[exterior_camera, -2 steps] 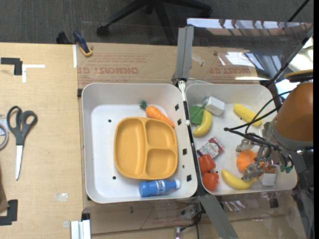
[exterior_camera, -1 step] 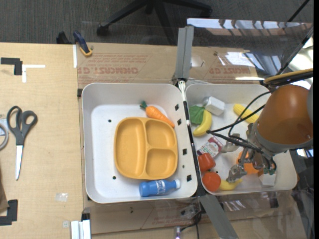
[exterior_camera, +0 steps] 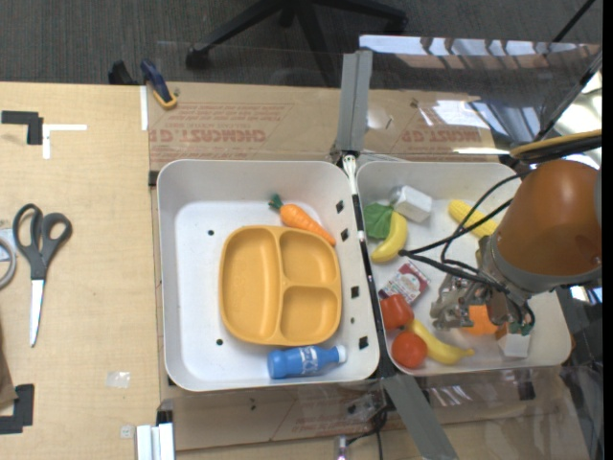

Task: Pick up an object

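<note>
The gripper (exterior_camera: 458, 307) is down in the right bin (exterior_camera: 546, 353), reaching — over an orange block (exterior_camera: 482, 321). Can't tell its grip; next, a clean close and lift.

Arm (exterior_camera: 551, 223) reaches in, tool (exterior_camera: 458, 307) pointing down.

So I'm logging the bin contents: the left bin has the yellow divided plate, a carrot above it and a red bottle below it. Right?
Not quite. The camera view shows the bottle is blue, not red. The rest holds: it lies below the yellow divided plate in the left bin, and the carrot lies above the plate.
</note>
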Robot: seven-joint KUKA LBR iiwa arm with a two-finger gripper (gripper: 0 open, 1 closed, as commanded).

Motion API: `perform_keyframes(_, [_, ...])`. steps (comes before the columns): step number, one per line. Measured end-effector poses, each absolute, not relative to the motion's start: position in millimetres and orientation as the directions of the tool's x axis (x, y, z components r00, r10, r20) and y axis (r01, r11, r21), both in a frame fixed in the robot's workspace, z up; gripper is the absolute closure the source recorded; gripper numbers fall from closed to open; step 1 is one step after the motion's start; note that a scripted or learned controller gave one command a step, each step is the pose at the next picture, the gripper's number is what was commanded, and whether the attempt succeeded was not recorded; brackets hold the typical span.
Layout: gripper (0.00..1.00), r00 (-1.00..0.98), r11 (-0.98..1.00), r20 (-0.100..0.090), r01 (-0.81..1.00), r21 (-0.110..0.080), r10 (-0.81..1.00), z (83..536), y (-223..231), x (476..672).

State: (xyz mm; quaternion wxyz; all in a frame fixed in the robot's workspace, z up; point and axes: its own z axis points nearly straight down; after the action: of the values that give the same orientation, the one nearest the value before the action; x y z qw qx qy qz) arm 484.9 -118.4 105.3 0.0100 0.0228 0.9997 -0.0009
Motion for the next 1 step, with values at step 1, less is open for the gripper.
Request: perform_keyframes(1, [1.0,-0.895,0.895,-0.003,0.447,0.0,0.447,247.1,-111.1,536.8])
